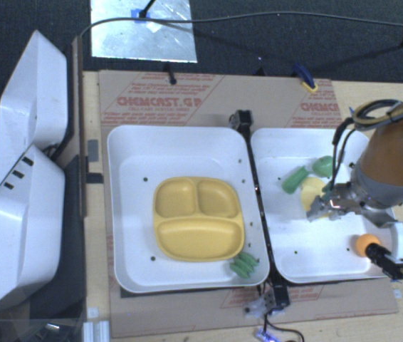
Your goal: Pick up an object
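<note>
In the right bin lie a green pepper-like piece, a rounder green piece, a yellow piece and an orange piece. My gripper hangs low over the right bin, right at the lower edge of the yellow piece, partly covering it. The grey and orange arm hides the bin's right side. Nothing can be seen held in the gripper.
The left bin holds a yellow divided plate and a small green ridged object at its front right corner. A black clamp sits on the divider between the bins. Cables run across the dark floor behind.
</note>
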